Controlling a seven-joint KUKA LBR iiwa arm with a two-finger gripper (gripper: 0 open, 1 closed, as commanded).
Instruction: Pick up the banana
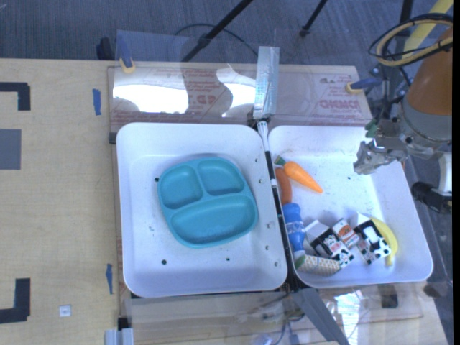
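The yellow banana [387,237] lies at the near right corner of the right bin [338,146], partly covered by a black-and-white toy cow [374,244]. My gripper [368,159] hangs over the right bin's far right part, well above and behind the banana. It is seen from the side and nothing shows between its tips.
An orange carrot [303,177] and a second orange piece [284,186] lie by the bin divider. A blue bottle [292,221], another cow toy [330,246] and small packets crowd the near side. A blue sectioned plate [208,200] fills the left bin [136,157].
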